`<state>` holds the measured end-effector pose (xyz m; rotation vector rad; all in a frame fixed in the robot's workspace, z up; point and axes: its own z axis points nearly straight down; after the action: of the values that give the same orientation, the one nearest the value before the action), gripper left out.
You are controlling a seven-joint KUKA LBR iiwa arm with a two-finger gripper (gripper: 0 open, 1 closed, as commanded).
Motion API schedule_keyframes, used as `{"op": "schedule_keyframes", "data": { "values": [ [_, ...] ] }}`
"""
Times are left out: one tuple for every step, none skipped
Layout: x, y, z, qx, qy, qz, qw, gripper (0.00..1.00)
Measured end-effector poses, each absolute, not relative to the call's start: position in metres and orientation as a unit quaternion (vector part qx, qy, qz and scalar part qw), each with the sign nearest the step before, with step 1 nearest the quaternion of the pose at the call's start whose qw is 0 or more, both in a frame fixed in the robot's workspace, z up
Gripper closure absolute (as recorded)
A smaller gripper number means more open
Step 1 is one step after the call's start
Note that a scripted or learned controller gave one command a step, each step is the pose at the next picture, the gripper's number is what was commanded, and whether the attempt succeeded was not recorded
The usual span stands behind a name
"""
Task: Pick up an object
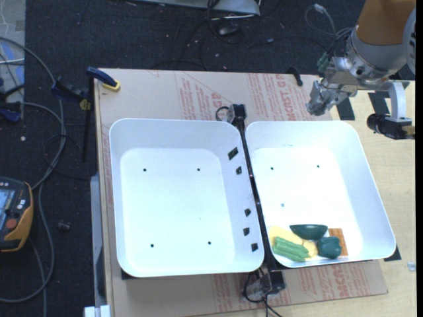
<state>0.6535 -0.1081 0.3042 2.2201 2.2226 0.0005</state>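
The pincer [322,104] hung above the far edge of the tabletop [172,91], just beyond the back rim of the right bin [370,177]. It pointed downward and held nothing between its fingers; whether they stood apart or together I could not tell, since they blurred into one grey mass. Above it the arm [386,25] rose toward the upper right corner, its orange band showing over the grey wrist.

The objects lay well apart from the pincer, bunched in the near corner of the right bin. A dark green bowl-like piece [308,230] sat at the top of the group. Just below it and to the left lay a light green ridged object [291,249], resting over a yellow flat piece [281,234]. A teal lump [329,247] sat beside these on the right, touching or nearly touching an orange piece [339,236] behind it.

The left bin [132,177] stood beside the right one, their inner rims meeting along a dark seam. A blue and yellow clamp [104,78] gripped the far left corner of the tabletop.
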Motion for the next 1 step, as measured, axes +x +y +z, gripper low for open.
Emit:
{"op": "schedule_keyframes", "data": {
  "values": [
    [0.6536,-0.1080,0.3138,0.707,0.708,0.0000,0.000,1.00]
  ]
}}
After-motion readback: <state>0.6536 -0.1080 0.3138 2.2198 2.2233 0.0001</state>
